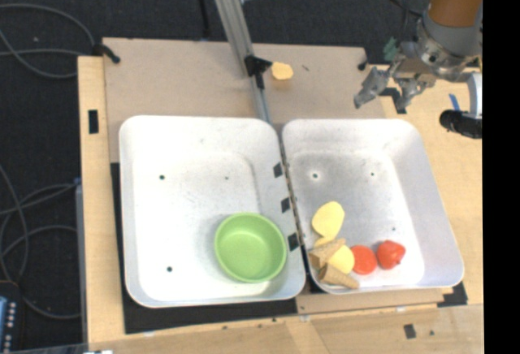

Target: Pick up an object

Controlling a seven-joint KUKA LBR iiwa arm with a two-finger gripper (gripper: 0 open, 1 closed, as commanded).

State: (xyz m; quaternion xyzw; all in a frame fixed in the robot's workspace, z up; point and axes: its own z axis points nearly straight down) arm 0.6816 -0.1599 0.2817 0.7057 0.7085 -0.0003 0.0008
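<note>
Two fingers are seen spread apart on the gripper (388, 92), nothing between them, hung above the bench past the right bin's (422, 182) far edge. Candidates are clustered at that bin's near-left corner: yellow piece (328, 219), two red pieces (379, 256), tan wedges (331, 267). Green bowl (250, 247) is sat in the left bin (162, 182).

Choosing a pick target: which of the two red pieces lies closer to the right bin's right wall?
The rightmost red round piece; the other red piece sits left, touching the yellow one.

Two white bins (146, 149); one green bowl (250, 247); two red pieces (391, 253); three yellow pieces (328, 219).
</note>
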